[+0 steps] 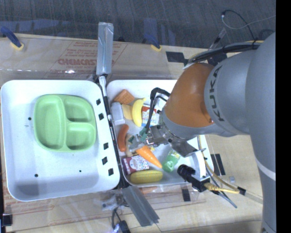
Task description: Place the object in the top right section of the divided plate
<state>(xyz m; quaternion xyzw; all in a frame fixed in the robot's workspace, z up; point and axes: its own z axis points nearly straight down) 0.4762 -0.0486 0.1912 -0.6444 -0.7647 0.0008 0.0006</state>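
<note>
- Our gripper (144,139) hangs low over the right white bin (180,182); we cannot tell its finger state.
- The orange plastic carrot (149,157) lies just beside it.
- We should grip it firmly, then carry it to the light green divided plate (64,122).

Green plate (64,122) lies unobstructed; toys (140,164) crowd the right bin (117,87), apparently tightly.

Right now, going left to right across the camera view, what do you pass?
Left bin → green divided plate → divider between the bins → carrot → small green block → orange band on the arm.
</note>
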